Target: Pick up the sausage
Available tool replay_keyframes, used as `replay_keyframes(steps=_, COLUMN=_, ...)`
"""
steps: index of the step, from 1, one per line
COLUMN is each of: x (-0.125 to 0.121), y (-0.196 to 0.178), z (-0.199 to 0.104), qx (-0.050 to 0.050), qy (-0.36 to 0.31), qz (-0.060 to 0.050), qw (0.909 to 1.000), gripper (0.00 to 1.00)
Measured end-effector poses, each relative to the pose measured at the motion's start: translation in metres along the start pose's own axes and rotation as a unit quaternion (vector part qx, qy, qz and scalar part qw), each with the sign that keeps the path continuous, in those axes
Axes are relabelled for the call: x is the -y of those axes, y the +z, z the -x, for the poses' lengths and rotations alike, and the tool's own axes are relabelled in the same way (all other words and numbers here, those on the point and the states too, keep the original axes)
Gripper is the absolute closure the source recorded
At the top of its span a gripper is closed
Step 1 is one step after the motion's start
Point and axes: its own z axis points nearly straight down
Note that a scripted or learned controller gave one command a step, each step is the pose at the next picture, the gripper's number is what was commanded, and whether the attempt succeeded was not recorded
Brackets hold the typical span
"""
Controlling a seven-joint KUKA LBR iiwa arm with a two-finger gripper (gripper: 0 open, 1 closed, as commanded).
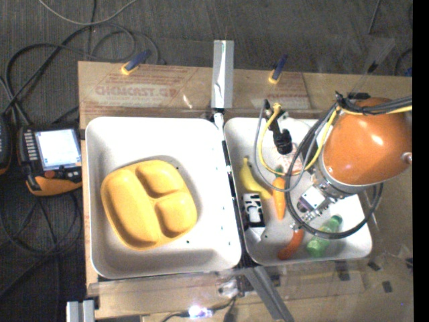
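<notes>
The sausage (291, 245), reddish brown and short, lies near the front edge of the right bin (236, 134). My gripper (308, 206) hangs low over that bin under the big orange wrist band, just above and to the right of the sausage. The arm and its cables hide much of the gripper. An orange carrot (279, 197) lies just left of the gripper, with a yellow banana (252, 178) beyond it.
A green object (322, 239) lies right of the sausage, partly under the arm. A small black-and-white item (253, 208) sits by the right bin's left wall. The left bin (107, 129) holds a yellow divided plate (117, 210). Cables loop over the right bin's back.
</notes>
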Motion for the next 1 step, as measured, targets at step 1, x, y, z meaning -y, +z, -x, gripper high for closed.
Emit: replay_keyframes(steps=1, x=-0.02, y=0.0048, z=-0.0269, qx=0.0, qy=-0.299, qz=-0.001, qw=0.9543, gripper=1.0)
